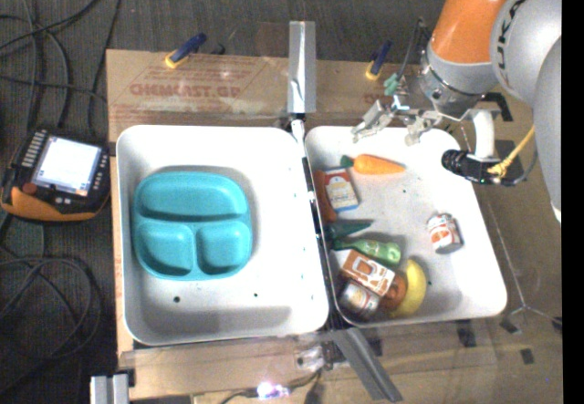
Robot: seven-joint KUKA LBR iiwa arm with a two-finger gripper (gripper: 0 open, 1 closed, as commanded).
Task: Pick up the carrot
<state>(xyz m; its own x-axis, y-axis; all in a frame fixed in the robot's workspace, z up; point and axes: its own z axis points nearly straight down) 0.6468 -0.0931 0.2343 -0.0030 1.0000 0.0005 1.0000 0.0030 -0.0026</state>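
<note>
The carrot, orange with a green stub at its left end, lies on its side in the right bin near the far wall. My gripper hangs just above and behind it, over the bin's far edge. Its two fingers are spread apart and open, with nothing between them. The carrot lies free on the bin floor, a short way in front of the fingertips.
In the right bin are also a red packet, a green bottle, a can, a yellow fruit and a small red-and-white can. The left bin holds a blue divided tray. A metal divider stands behind the bins.
</note>
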